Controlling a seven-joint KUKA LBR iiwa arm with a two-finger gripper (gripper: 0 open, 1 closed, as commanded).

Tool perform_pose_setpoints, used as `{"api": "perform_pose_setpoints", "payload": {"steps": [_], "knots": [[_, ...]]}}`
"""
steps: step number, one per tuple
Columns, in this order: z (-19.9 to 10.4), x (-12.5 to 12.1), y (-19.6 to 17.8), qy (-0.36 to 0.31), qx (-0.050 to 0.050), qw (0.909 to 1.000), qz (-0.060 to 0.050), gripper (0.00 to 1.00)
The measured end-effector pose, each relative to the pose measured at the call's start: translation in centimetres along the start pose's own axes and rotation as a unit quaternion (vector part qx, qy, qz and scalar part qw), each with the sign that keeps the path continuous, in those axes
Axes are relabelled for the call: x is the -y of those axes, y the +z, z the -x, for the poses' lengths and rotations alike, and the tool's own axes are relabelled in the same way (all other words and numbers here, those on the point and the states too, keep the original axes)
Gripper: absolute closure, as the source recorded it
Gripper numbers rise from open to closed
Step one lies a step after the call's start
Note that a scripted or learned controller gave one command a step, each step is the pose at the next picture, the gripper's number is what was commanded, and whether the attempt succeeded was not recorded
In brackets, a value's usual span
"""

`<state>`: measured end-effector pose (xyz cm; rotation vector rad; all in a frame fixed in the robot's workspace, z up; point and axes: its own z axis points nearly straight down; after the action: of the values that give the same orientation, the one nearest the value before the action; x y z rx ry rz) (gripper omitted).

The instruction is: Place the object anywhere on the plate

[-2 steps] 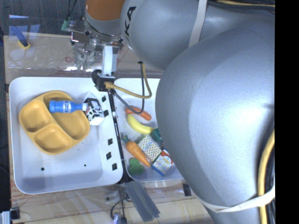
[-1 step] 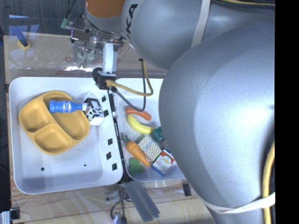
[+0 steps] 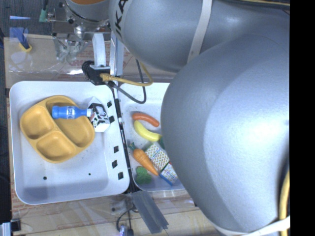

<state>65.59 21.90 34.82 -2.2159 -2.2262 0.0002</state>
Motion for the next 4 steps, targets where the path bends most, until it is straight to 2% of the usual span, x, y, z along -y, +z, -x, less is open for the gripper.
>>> {"api": "perform_pose_setpoints", "payload": {"steps": [4], "knots": [[-1.1, 0.2, -3.7, -0.018, -0.001, 0.9998, -0.002, 1.0]]}}
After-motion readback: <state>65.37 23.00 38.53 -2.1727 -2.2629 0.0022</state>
